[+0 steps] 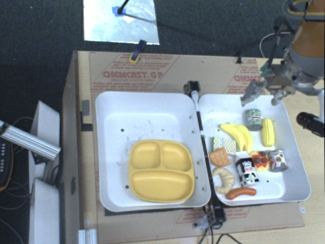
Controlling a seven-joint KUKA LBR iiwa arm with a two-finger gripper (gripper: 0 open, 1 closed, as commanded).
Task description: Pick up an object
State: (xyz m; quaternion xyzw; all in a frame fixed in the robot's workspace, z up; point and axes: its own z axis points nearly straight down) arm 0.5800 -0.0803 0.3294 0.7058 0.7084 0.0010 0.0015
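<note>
2 shallow white plastic bins sit side by side on the bench. The left bin point(111, 116) carries a yellow plastic plate with 3 compartments point(161, 170), lying flat toward the bin's near side. The right bin point(297, 156) gathers all the small toy foods, so any pick has to happen there.

Above that bin's far edge hangs the two-finger gripper point(264, 96), its grey fingers spread apart with nothing between them. It hovers clear of the toys, tilted a little, which looks like a stance before a descent rather than a grasp in progress.

Closest beneath it stands a small green-labelled can point(254, 119), upright and slightly apart from its neighbours, which I judge the likeliest target. Just beside the can lie a yellow bunch of toy bananas point(238, 134) and a yellow corn cob point(267, 131). Nearer the camera the pieces crowd together (some touching): a brown waffle-textured cracker point(220, 157), a black-and-white milk carton point(247, 171), a tan croissant point(223, 178) and a red-orange sausage point(241, 192).

That crowding would make a clean grip harder at the near end, since open fingers could nudge neighbours. The can's curved side may also slip if the fingers close off-centre.
</note>
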